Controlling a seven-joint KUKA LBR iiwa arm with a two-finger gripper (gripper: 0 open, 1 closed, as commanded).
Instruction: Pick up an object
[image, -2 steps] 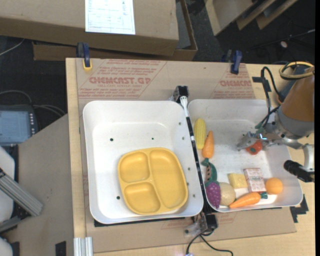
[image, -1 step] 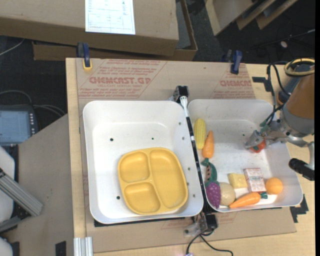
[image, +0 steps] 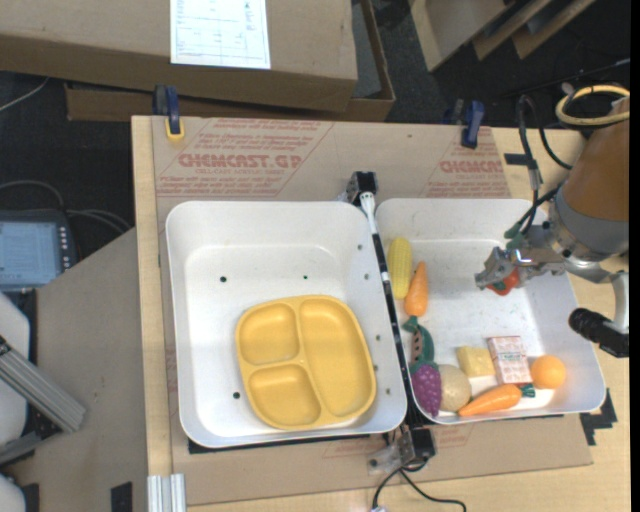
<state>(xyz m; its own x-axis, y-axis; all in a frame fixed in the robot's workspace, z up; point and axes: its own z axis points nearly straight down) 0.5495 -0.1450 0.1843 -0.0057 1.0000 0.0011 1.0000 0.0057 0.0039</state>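
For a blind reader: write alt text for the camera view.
A robot arm's gripper hangs in the right bin, at a small red thing, above toy foods along the bin's near and left sides. The left bin holds a yellow tray.

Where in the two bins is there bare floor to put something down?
Left bin: bare strip behind the yellow tray. Right bin: bare middle, between the corn and the gripper. Its front is crowded: grapes, carrot, orange.

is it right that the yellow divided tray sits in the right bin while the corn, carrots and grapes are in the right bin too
Not quite. The camera view shows the yellow divided tray in the left bin. The corn, carrots and grapes are indeed in the right bin.
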